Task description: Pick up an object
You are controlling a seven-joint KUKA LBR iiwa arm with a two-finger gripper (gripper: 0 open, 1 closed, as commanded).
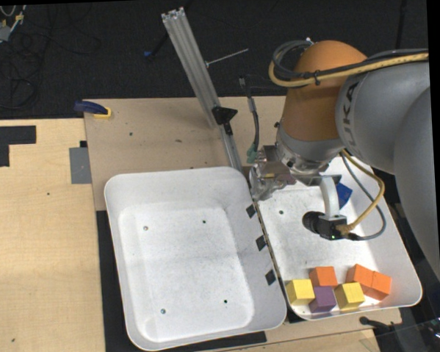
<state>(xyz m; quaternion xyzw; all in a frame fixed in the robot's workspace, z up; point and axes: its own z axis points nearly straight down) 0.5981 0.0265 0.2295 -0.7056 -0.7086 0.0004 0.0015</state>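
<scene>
**Arm hanging over the right bin, blocks untouched**

A pale wooden bench is sitting against a dark floor strewn with cables, and it is carrying two shallow white bins side by side. The blocks that could be picked are all lying in the near corner of the right bin: a yellow block, a purple block just beside it, an orange block behind those two, a second yellow block, and two more orange blocks touching at the right end. A blue piece is peeking out further back in the same bin, half covered by the arm.

The gripper is hovering near the far left corner of that bin, close to the divide between the bins and well apart from the cluster of blocks. From where I am standing the wrist is hiding its tips, so I cannot tell how it is set, and I am seeing nothing carried under it. A black cable end is dangling below the wrist over the bin floor.

The left bin is lying bare and white beside it. A slanted metal rail is rising behind the bins.

As I am judging it, the pick is hardly begun: no block is lifted, and the approach, descent and grasp are all left to do.
</scene>
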